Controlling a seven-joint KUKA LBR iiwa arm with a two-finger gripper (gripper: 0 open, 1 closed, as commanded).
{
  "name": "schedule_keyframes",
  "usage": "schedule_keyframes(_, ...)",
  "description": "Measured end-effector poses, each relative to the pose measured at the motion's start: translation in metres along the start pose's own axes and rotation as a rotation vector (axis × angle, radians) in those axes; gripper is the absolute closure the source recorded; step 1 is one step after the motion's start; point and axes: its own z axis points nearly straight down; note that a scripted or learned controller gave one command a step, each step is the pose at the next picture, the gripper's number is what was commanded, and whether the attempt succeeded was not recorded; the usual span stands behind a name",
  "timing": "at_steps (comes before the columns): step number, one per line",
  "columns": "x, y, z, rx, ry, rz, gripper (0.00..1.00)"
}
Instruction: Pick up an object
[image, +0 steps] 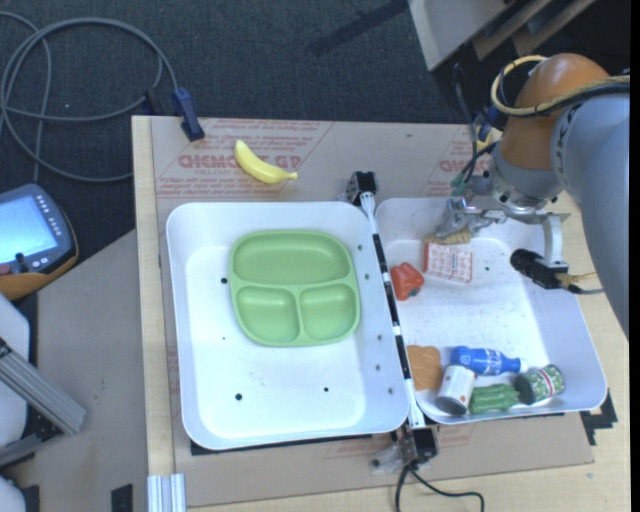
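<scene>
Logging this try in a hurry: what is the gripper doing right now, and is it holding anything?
Gripper: down at the far edge of the right bin, just above the red-and-white packet; grip state cannot be told.

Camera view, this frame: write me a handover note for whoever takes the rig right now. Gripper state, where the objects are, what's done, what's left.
Gripper: low at the right bin's far edge, over the white-and-red packet; nothing visibly held.
Right bin: packet, red object by the divider; near corner holds an orange piece, blue bottle, white can, green object and green can.
Left bin: green divided tray.
Banana on the bench behind.
Done: nothing lifted.
Left: grasp and lift one object.
</scene>
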Motion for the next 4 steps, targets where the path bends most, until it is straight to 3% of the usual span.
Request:
schedule_keyframes(1, 0.016, -0.08, -0.062, 0.014, 0.003, 0.002, 1.0)
schedule_keyframes(2, 0.033, -0.079, -0.035, 0.016, 0.004, 0.002, 1.0)
schedule_keyframes(3, 0.033, -0.078, -0.046, 0.014, 0.004, 0.002, 1.0)
schedule_keyframes(4, 0.104, -0.127, -0.083, 0.016, 0.005, 0.0, 1.0)
